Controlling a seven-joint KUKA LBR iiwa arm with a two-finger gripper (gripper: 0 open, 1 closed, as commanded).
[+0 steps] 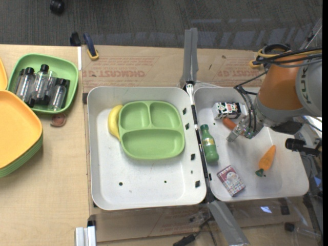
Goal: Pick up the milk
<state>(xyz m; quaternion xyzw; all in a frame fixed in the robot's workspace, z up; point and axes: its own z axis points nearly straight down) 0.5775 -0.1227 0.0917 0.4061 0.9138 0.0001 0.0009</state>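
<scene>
Hovering in the right bin (pixel 287 188), the tool (pixel 239 132), jaw state unclear, sits just beside the milk (pixel 227 108).

- The brown cardboard (pixel 154 68) under the bins is showing red letters. They are upside down and are looking like "CHEMCUZT".
- More red letters are sitting on the cardboard further right, but they are too faint to read.
- The grey arm (pixel 307 83) is showing part of a dark word, "KU".
- The milk (pixel 227 108) carton and the small pink packet (pixel 231 180) are carrying print too small to read.
</scene>
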